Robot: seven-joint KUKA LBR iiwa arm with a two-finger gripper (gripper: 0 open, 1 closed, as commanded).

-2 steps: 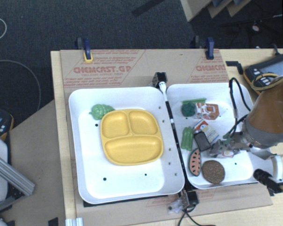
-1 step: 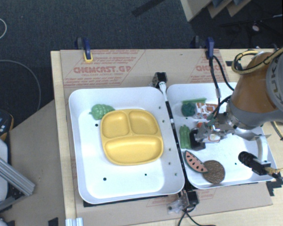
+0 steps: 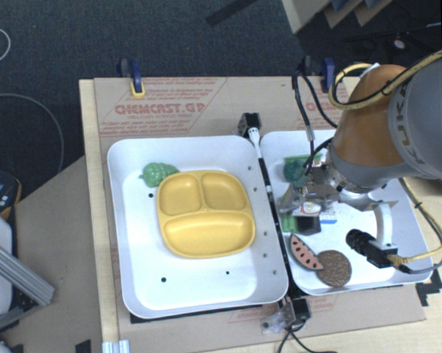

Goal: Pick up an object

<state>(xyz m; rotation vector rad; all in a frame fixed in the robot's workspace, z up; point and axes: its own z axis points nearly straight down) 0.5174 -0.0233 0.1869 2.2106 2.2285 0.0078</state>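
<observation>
My gripper (image 3: 304, 214) hangs low over the left part of the right bin (image 3: 401, 274), under the grey and orange wrist. The wrist hides much of the fingers, so their state is unclear. Just below it lie a watermelon slice (image 3: 305, 252) and a brown round cookie (image 3: 333, 267). A green object (image 3: 295, 167) sits at the bin's back left, partly hidden by the arm. A small green piece (image 3: 287, 222) shows by the bin's left wall, beside the gripper.
The left bin (image 3: 137, 271) holds a yellow divided plate (image 3: 205, 212) and a green leafy toy (image 3: 159, 173) at its back left. A black cylinder part (image 3: 370, 249) of the arm reaches over the right bin. Cables run along the bench's right edge.
</observation>
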